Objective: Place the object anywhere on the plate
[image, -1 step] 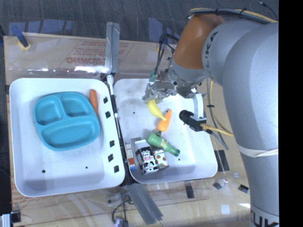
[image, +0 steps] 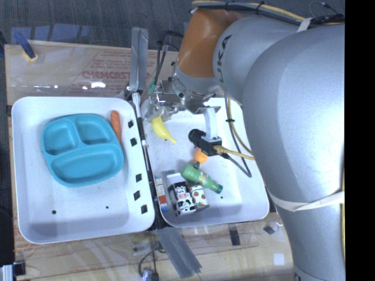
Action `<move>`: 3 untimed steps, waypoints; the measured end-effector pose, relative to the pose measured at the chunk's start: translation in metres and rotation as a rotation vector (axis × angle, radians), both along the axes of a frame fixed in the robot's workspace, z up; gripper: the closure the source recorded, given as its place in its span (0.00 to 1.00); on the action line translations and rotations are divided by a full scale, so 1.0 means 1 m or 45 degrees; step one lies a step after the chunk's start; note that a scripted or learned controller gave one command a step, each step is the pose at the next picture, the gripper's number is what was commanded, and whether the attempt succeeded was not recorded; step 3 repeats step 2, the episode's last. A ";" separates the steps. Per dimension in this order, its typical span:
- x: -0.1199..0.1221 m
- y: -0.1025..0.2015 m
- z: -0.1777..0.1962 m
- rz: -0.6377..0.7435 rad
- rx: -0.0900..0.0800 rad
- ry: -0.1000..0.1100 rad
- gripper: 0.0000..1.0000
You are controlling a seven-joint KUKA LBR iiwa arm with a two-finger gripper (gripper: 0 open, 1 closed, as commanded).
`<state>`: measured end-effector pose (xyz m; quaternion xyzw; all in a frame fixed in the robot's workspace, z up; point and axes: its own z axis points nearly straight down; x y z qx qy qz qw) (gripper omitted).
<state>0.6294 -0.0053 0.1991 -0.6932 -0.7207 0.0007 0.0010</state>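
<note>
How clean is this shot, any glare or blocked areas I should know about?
Camera view: even lighting with soft shadows. There is glare on the clear sheet behind the left bin. The arm looms large and hides the right bin's far right side. The plate, carrot and banana look reasonably sharp. The gripper sits in clutter and is hard to read.

Blue plate [image: 82, 148] with an orange carrot [image: 116, 123], left of the claw [image: 157, 100]; yellow banana [image: 162, 129] just below; green bottle [image: 200, 177] lower right; white bins [image: 35, 215].
</note>
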 end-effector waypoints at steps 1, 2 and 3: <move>0.026 0.095 -0.008 0.102 -0.001 0.001 1.00; 0.026 0.094 -0.008 0.101 -0.001 0.001 0.00; 0.026 0.094 -0.008 0.101 -0.001 0.001 0.00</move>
